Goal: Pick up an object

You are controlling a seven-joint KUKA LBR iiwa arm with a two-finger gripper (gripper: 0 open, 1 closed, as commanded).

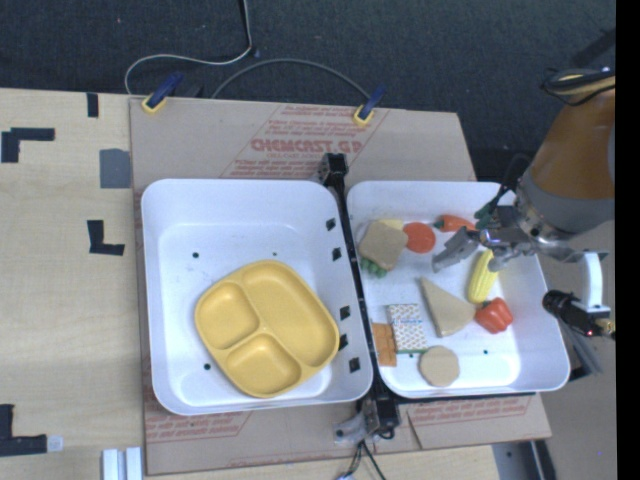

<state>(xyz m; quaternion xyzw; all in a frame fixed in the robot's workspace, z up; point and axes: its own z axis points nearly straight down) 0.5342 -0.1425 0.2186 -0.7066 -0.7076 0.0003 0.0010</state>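
Observation:
The right bin (545,363) holds several toy foods. Among them are a yellow corn piece (482,278), a red pepper (494,315), a tan wedge (447,308), a round biscuit (439,366), a red tomato (420,238) and a tan sandwich (380,243). My gripper (478,251) is low over the bin's right half, open. One grey finger (450,253) points left and the other sits right of the corn's top end. The corn's upper tip lies between the fingers while the piece rests on the bin floor. An orange carrot (455,223) lies just behind the gripper.
The left bin (165,218) holds a yellow divided plate (265,326). A patterned cracker (405,326) and an orange strip (384,343) lie by the divider between the bins. The arm's grey body (570,183) hangs over the right bin's far right corner.

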